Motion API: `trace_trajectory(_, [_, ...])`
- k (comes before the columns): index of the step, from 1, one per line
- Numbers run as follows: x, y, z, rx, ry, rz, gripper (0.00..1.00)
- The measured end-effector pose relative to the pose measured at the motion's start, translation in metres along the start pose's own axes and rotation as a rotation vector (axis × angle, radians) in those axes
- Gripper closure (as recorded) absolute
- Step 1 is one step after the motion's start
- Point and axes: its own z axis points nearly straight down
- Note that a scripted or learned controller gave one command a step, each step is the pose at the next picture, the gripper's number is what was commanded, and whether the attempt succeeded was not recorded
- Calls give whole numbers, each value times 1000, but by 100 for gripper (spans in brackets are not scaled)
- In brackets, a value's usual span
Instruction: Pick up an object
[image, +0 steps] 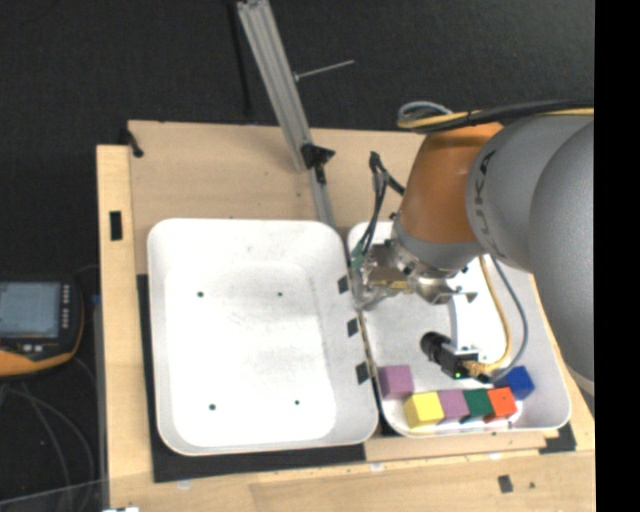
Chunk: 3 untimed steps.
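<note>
Camera view: looking down at a slant on the bench (230, 165), two shallow white bins side by side.
Arm: the grey arm (545, 200) swings in from the right, its orange band (445, 195) sitting over the top of the right bin (535, 345).
Gripper: the gripper (375, 285) hangs low at the right bin's left wall, right by the seam between the two bins; the wrist and its hardware cover it, so I cannot tell whether it is spread or closed, and nothing can be seen gripped in it.
Left bin: the left bin (250, 330) lies beside it, white floor with faint grey smudging and a few small dark dots.
Blocks: they are all crowded along the right bin's near edge, well apart from the gripper.
Purple block: the purple block (396, 379) sits a little farther up than the row, nearest the left wall.
Row: yellow block (424, 408), then a second purple block (452, 403), green block (477, 402) and orange block (500, 401), touching or just beside one another.
Blue block: the blue block (517, 380) sits just above the orange one, at the right end.
Cables: a yellow cable (514, 330) and a dark connector (440, 352) hang from the wrist above the blocks.
Bench edge: a metal rail (285, 100) slants in from the top, and a small device with a screen (35, 315) sits off to the left.
</note>
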Motion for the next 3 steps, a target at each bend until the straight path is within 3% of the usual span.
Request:
trace_trajectory(1, [-48,-5,-61,-10,-5,11,100])
trace_trajectory(2, [15,-13,-42,-2,-1,0,100])
trace_trajectory(3, [79,6,-50,-5,0,-2,100])
